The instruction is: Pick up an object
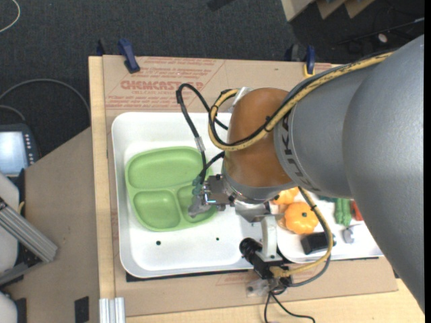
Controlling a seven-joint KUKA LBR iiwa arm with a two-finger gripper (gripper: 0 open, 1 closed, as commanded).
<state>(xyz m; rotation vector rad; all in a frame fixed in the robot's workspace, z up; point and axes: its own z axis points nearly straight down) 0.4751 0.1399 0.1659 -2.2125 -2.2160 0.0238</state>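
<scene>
— Grey arm (363, 126) up front, slanting in from 3 o'clock. Gripper (202, 204)?
— Low at green tray (161, 180), 4 o'clock rim, prob. for edge grab. Open/closed: can't tell. Tray flat in left bin (124, 247).

cardboard sheet (161, 79) under bins | blue clamp (128, 54) top edge

a green divided plate (161, 184) lies flat in the left bin (124, 180), three compartments facing up.
</scene>
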